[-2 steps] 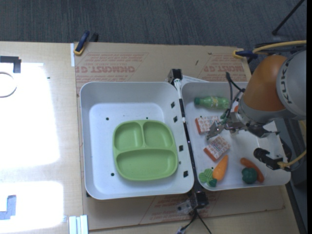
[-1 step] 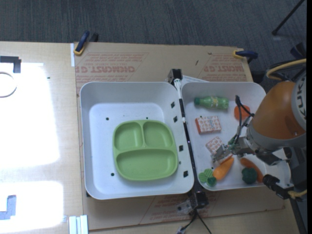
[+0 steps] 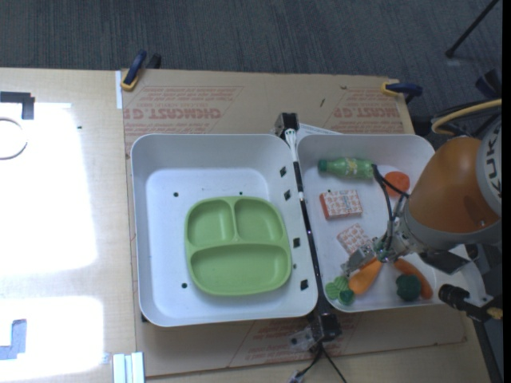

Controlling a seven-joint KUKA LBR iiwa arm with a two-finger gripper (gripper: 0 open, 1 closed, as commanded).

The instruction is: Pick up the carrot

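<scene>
Carrot: lies in the right bin, at 6 o'clock.
Gripper: just above the carrot; finger state cannot be told.
Hidden: second carrot partly covered by the arm.
Nearby: bottle, two cartons.

Dark grey carpet fills the top of the frame. Below it a pale wooden bench takes the left side, washed by bright glare. A brown cardboard sheet with red print covers its middle, held by blue clamps.
</scene>
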